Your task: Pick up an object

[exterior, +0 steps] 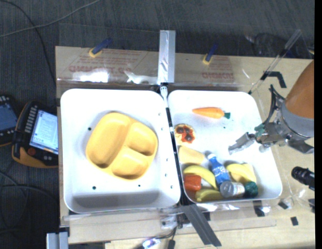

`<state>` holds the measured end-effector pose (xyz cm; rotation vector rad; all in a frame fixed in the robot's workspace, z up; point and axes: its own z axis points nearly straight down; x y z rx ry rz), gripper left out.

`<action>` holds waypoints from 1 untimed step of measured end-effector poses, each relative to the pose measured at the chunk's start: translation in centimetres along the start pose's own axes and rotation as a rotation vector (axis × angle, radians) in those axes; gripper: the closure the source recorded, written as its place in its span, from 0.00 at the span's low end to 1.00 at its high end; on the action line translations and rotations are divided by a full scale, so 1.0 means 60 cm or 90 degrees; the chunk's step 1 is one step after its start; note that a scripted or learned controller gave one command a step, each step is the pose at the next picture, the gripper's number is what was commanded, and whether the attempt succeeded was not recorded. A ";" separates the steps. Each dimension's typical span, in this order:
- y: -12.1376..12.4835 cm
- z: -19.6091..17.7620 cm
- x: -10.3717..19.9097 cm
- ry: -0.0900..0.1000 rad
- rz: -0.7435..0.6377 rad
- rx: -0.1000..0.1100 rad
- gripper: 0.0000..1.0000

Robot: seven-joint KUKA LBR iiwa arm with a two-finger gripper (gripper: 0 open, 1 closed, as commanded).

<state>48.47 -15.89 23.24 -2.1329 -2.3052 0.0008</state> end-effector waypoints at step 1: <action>0.007 0.236 0.010 -0.005 -0.184 -0.009 0.00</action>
